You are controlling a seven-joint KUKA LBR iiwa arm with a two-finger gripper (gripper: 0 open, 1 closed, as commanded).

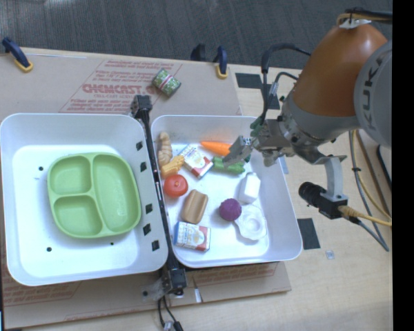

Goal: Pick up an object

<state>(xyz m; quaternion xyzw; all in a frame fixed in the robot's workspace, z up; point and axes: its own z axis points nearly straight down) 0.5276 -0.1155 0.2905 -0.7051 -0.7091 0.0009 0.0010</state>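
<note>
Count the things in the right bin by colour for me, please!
Orange: 1, the carrot
Red: 1, the tomato
Purple: 1, the ball
Brown or tan: 2, the bread and the knobbly root
White: 2, the bottle and the egg
Printed: 2, the boxes
Total: 9

You are looking down from one fixed camera above the desk (331, 281), tilted at a slant so the far edge with its clamps lies toward the top of the frame. It sits far enough back that both white bins fit whole, the left bin (14, 254) and the right bin (284, 236) side by side across the middle. The arm (338, 61) comes in from your right, close to the lens and looming large.
</note>
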